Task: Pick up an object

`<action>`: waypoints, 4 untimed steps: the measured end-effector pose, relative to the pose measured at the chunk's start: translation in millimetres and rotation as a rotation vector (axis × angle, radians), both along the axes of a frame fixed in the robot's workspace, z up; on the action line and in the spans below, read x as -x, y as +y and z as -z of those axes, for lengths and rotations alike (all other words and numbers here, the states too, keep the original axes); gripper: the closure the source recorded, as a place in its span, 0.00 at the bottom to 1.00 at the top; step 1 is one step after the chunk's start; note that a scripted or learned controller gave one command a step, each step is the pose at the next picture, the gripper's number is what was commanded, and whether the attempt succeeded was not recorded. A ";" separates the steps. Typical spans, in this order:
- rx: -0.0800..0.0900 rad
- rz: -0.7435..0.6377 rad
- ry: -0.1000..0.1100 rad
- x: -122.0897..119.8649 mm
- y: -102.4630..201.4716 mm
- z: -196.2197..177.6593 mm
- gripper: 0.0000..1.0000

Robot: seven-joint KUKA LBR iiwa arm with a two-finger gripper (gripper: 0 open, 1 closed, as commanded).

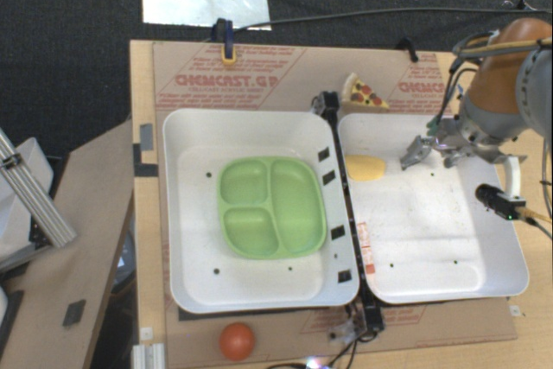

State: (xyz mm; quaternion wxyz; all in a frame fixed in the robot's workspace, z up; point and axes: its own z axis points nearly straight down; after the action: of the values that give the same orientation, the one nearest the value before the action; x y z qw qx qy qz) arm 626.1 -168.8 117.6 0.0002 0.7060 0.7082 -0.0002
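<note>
While my arm (505,73) reaches in from the right, my pincer (413,155) hangs over the far part of the right bin (432,229), tilted so that its tip faces left and slightly near. Whether it is spread or pressed together I cannot tell at this slant.

Just left of the tip, and apart from it, lies the yellow piece (365,168). It rests flat on the bin floor in the far left corner, close against the wall that divides the two bins. It is a soft, rounded lump, longer than it is deep. Its long axis runs left to right across the bin, roughly in line with my pincer, so its right end faces the tip and its left end faces the dividing wall. Both ends look blunt, and I cannot make out a true front or back on it.

The left bin (186,212) holds a green divided plate (270,206), lying flat near its middle with three compartments facing up, well apart from the yellow piece.

On the desk (259,73) beyond the bins, a toy pizza slice (365,92) sits just past the far edge where the two bins meet. At the near edge of the desk, below the left bin, rests an orange ball (237,340).
</note>
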 end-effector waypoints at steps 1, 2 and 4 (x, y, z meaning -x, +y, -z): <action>0.000 0.000 0.000 -0.4 0.5 34.5 0.00; 0.001 -0.001 -0.005 -2.1 0.3 21.4 1.00; 0.002 0.000 -0.009 -3.6 -8.0 -107.6 1.00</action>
State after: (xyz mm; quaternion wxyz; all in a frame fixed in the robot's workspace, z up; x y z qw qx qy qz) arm 629.7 -176.7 225.3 0.0041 0.7058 0.7084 0.0022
